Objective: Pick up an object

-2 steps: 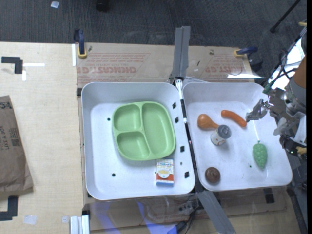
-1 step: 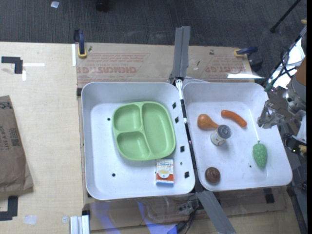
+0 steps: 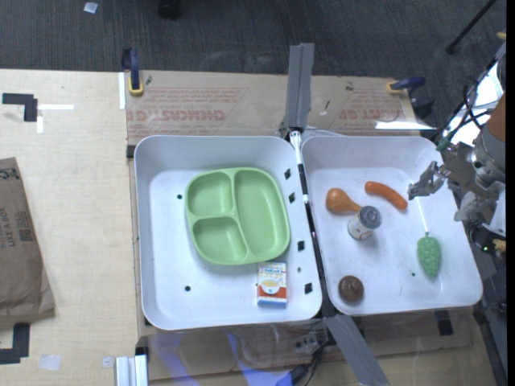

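- Just left of the gripper (image 3: 424, 183), almost at its tip: an orange sausage-shaped piece (image 3: 386, 194), lying slantwise on the floor of the right bin (image 3: 451, 300).
- Below the gripper and apart from it: a green knobbly piece on a thin white stick (image 3: 429, 254), stick end pointing up towards the gripper.
- Further left of the gripper, past the sausage-shaped piece: an orange gourd-shaped toy (image 3: 341, 202), and just beside it a small grey-and-white canister (image 3: 366, 221).
- Well below and left of the gripper, near the bin's front rim: a round brown piece (image 3: 351, 289).
- Poised at the right bin's right rim, at the end of the grey arm (image 3: 483, 175); whether clenched or released cannot be told from this angle.
- Far to the gripper's left, in the left bin (image 3: 161, 240): a pale green three-compartment tray (image 3: 238, 214), with a small printed carton (image 3: 273, 284) just below its lower right corner.
- Beyond both bins from the gripper, on the wooden bench (image 3: 72, 175): a brown paper bag (image 3: 20, 240) at the far left edge.
- Above and left of the gripper, behind the bins: a flattened sheet of printed cardboard (image 3: 209, 111).
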Controlling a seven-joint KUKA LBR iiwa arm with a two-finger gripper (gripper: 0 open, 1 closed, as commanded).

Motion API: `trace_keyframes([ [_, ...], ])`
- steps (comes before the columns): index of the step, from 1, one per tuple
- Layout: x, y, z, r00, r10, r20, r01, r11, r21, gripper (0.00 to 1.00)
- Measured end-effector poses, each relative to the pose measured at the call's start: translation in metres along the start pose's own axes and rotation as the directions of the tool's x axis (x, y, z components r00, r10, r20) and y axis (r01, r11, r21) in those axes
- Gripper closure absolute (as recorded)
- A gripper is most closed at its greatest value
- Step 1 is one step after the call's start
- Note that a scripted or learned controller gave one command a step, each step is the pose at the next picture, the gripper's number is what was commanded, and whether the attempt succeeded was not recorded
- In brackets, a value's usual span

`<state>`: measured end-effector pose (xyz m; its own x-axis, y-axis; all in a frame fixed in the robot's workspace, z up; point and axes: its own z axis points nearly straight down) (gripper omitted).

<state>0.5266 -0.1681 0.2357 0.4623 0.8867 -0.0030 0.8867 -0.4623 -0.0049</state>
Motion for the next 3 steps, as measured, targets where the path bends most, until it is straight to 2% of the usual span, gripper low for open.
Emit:
trace_keyframes([
  [1,0.029,0.037,0.019,0.993,-0.115,0.0,0.115,0.993,-0.004,0.0],
  [2,0.036,0.061,0.075,0.98,-0.201,-0.001,0.201,0.98,-0.003,0.0],
  [3,0.043,0.099,0.101,0.95,-0.312,0.001,0.312,0.95,-0.005,0.0],
])
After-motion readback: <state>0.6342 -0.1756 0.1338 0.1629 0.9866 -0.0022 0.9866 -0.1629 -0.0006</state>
